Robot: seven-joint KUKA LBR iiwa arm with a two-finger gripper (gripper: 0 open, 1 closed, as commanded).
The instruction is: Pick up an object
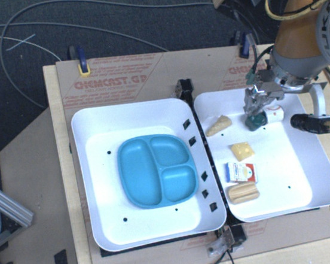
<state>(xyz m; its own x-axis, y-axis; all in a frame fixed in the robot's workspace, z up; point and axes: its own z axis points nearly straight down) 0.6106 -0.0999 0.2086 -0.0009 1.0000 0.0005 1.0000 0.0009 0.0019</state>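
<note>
Two white bins sit side by side on a brown board over dark carpet. Left bin (91, 168): one blue divided plate (157, 170). Right bin (314, 169): gripper (255, 109) lowered at the far end, directly above one dark green object (256, 122); jaw state cannot be told. Lying apart nearer the front: one pale wedge (218, 125), one yellow block (241, 151), one small carton (241, 172), one tan roll (243, 193).

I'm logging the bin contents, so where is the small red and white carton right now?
The red and white carton lies in the right bin, near its left wall, between the yellow block above it and the tan roll below it.
</note>
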